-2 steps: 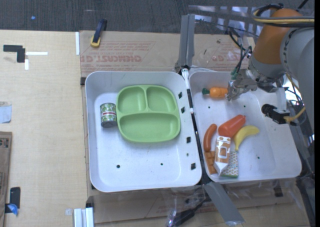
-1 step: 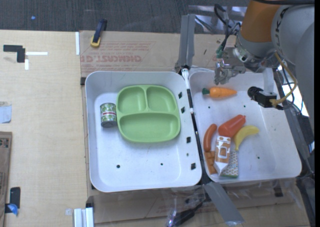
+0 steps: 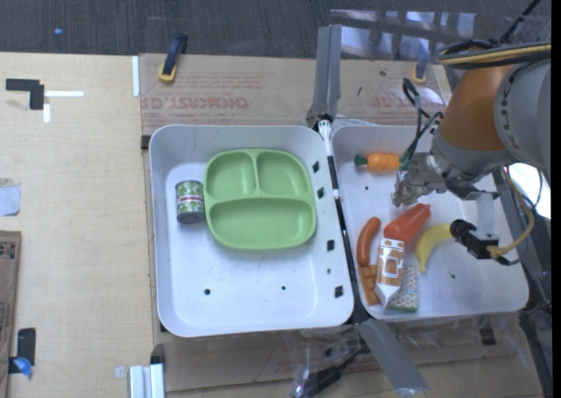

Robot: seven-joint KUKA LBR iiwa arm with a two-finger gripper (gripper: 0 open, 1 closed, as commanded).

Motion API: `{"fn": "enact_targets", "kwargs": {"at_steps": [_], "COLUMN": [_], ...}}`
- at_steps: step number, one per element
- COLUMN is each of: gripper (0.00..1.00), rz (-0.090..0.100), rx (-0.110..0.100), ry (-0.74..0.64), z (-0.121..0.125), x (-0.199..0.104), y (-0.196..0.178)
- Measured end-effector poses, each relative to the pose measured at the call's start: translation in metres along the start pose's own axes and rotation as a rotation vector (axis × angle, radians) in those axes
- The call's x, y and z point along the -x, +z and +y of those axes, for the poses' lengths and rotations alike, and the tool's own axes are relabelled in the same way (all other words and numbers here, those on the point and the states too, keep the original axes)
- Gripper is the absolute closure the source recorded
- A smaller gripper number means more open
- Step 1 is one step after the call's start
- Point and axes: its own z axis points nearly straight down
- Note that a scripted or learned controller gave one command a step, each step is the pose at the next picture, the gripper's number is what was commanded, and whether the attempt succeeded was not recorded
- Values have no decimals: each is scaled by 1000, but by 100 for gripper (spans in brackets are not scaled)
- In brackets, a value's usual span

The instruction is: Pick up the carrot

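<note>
Hand (image 3: pixel 405 193) over right bin (image 3: pixel 508 295), carrot (image 3: pixel 380 160) untouched.
Carrot near bin's far-left corner, hand just beside it; finger state: can't tell.

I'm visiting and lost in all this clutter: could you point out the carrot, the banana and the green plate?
carrot (image 3: pixel 383 160): camera view, middle of its orange body.
banana (image 3: pixel 429 244): camera view, middle of its yellow curve.
green plate (image 3: pixel 260 231): camera view, floor of its large front compartment.
</note>
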Motion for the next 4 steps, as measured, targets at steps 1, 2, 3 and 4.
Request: {"fn": "enact_targets", "kwargs": {"at_steps": [1, 2, 3, 4], "gripper": [0, 0, 100, 100], "rz": [0, 1, -1, -2], "rx": [1, -8, -3, 2], "ry": [0, -346, -343, 185], "z": [0, 56, 58, 66], "x": [0, -14, -13, -60], "y": [-1, 15, 6, -88]}}
